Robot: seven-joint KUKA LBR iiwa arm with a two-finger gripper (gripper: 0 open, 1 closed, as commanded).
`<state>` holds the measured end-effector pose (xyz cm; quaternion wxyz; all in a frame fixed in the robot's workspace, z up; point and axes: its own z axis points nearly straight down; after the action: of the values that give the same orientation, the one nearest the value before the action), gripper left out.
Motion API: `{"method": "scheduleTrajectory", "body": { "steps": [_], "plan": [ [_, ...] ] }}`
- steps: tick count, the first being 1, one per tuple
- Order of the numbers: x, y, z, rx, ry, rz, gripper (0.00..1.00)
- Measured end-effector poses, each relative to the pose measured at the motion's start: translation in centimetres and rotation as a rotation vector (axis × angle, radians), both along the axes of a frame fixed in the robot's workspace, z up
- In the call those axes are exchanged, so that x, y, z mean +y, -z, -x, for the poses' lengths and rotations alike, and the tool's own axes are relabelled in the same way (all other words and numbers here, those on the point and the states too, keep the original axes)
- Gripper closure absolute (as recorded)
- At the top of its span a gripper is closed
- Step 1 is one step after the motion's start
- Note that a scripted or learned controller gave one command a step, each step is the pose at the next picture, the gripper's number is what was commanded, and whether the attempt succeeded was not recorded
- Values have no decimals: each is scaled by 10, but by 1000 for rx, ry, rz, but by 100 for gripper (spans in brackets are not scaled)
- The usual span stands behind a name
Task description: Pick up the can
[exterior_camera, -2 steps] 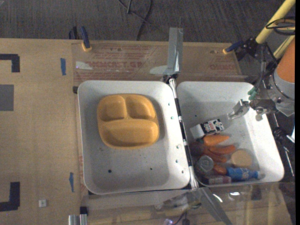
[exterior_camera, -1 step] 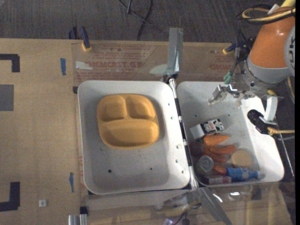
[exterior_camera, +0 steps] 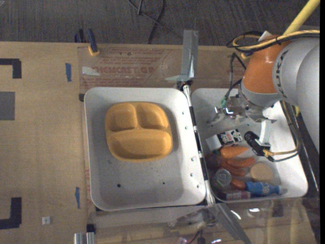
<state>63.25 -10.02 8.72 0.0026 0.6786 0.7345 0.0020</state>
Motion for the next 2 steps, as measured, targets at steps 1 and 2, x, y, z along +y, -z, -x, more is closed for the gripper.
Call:
{"method": "scheduleTrajectory", "body": {
  "steps": [1,2],
  "plan": [
    [-61,1,-6,1,-14,2,0],
    [-46,1,12,4,195,-1,0]
  ]
}}
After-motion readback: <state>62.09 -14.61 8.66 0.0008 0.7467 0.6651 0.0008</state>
